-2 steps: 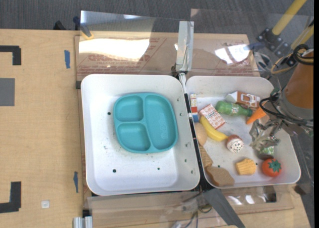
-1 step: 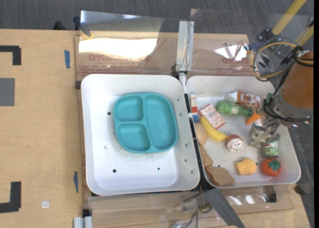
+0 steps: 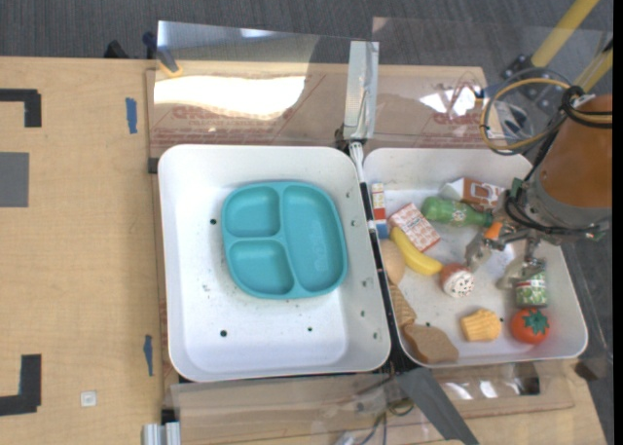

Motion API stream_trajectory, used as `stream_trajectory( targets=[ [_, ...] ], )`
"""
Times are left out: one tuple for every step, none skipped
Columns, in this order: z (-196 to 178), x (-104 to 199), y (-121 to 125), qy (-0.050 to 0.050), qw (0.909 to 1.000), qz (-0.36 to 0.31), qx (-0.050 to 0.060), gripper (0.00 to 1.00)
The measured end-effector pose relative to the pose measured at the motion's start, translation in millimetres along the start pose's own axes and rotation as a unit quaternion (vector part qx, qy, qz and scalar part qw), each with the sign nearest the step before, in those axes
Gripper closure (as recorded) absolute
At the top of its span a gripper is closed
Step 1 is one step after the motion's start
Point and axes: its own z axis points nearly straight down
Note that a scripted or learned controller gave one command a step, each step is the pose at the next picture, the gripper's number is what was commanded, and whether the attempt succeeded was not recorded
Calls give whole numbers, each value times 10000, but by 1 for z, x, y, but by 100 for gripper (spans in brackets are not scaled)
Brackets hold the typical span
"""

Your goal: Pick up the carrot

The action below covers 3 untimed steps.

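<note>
**Gripper lowered into the right bin, beside the carrot**

While the arm (image 3: 574,156) reaches in from the right, its gripper (image 3: 501,248) hangs low inside the right bin (image 3: 574,336), among a scatter of toy foods. Two metallic fingers (image 3: 477,253) point downward, set apart from one another; nothing is visibly clamped between them. A small orange piece, judged to be the carrot (image 3: 494,231), lies just beside the nearer finger, close under the wrist and partly masked by it, so contact cannot be confirmed. Near neighbours are a green vegetable (image 3: 450,209), a banana (image 3: 417,253), a red-and-white carton (image 3: 417,227) and a round speckled item (image 3: 458,283); a tomato (image 3: 531,326) and a yellow corn piece (image 3: 480,324) lie nearer the front wall. The left bin (image 3: 185,268) bears a teal divided plate (image 3: 285,239).

The step in hand appears to be the final approach, before closure. The next move calls for centring the spread fingers over the carrot, descending clear of its neighbours, then closing and lifting.
</note>
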Motion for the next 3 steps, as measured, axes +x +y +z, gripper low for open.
stream_trajectory(
  targets=[
    [3,-21,-39,145,9957,-909,16,0],
    [-10,-24,-41,111,9961,-876,60,100],
    [-89,16,-25,162,9728,-2312,-8,100]
  ],
)
